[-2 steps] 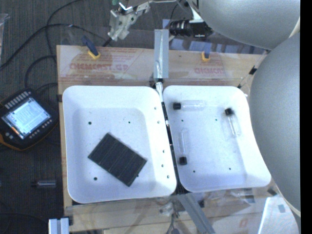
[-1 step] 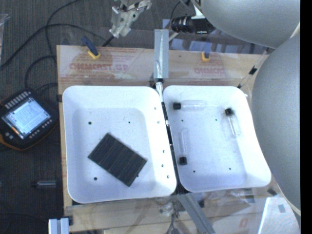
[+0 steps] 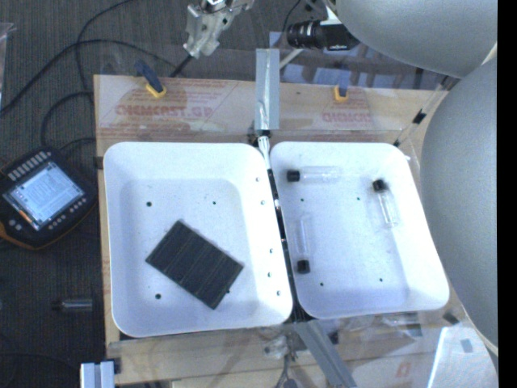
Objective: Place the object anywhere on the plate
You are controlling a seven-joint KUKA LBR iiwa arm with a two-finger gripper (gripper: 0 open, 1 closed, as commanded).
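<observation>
Pale wooden bench board (image 3: 186, 107) on a dark carpeted floor (image 3: 48, 63), with faded red lettering along its far edge. Two orange clamps on that far edge, one to the left (image 3: 151, 82) and one to the right (image 3: 342, 94). One upright grey metal post (image 3: 267, 87) at the far end of the seam between the bins. On the floor left of the bench, one handheld control pendant (image 3: 40, 196) with a lit screen, and black cables (image 3: 97, 39) trailing across the carpet.

Two shallow white bins touching side by side: left bin (image 3: 121, 217) and right bin (image 3: 420, 241). In the left bin, one dark ridged rectangular plate (image 3: 195, 264), lying flat and turned at a slant, near the bin's near side.

In the right bin, three clear tubes with black caps, all lying flat and well apart from one another: the far tube (image 3: 317, 174) crosswise with its cap to the left, the right tube (image 3: 386, 204) with its cap at the far end, the near tube (image 3: 301, 245) beside the left wall with its cap at the near end. None on the plate.

Grey arm (image 3: 420, 14) bulking across the upper right. Gripper (image 3: 202, 35) beyond the bench's far left edge, over the floor, well apart from both bins; released or clenched, impossible to tell.
</observation>
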